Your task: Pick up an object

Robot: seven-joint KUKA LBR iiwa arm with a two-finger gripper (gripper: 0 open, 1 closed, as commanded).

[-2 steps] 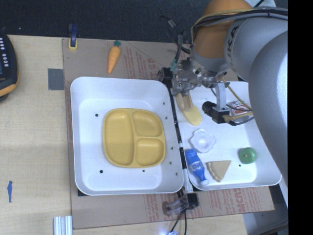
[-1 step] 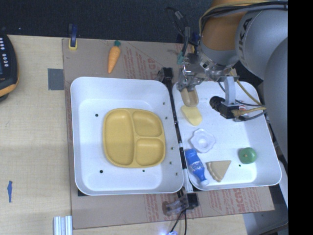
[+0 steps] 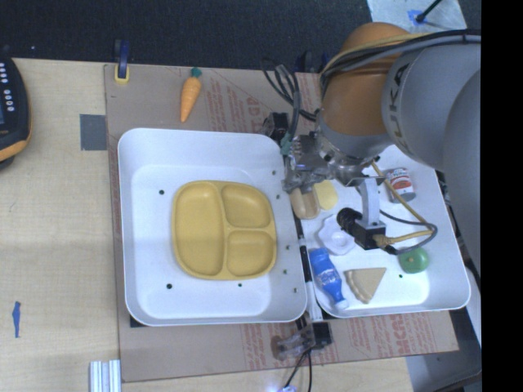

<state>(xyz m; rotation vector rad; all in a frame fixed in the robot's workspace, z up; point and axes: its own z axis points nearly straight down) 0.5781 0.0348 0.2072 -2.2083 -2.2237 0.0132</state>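
Gripper (image 3: 306,188) down in right bin (image 3: 445,296), over tan object (image 3: 306,205) (claw state: cannot tell). Nothing visibly lifted; pick not yet done.

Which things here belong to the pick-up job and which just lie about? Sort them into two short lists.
Job in hand:
right bin
blue bottle
tan wedge
green ball
small can
pale yellow piece
tool, low over the right bin's left edge

Lying about:
left bin
yellow divided tray
toy carrot on the bench
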